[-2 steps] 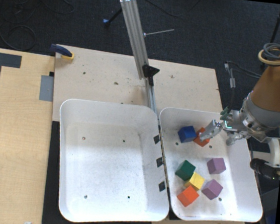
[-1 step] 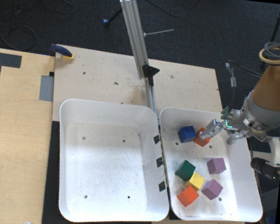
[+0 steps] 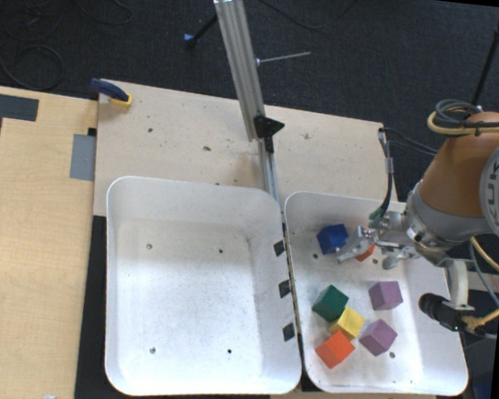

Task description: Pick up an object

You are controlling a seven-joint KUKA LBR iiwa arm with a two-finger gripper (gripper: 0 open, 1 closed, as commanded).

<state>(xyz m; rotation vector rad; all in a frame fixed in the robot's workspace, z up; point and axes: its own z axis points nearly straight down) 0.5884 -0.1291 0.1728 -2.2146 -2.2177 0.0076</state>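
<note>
From the overhead camera, the gripper (image 3: 358,250) sits low in the right bin (image 3: 445,372), just beside a blue cube (image 3: 331,238) near that bin's upper left corner. Whether the jaws are clenched or released cannot be told. Something small and orange-red shows at the jaws' tip. Nearer the front lie a green cube (image 3: 331,302), yellow cube (image 3: 350,322), orange cube (image 3: 335,348) clustered together, and two purple cubes (image 3: 386,295) close by. The left bin (image 3: 130,216) adjoins. A slanted aluminium bar (image 3: 244,76) stands behind on the desk (image 3: 175,140).
</note>
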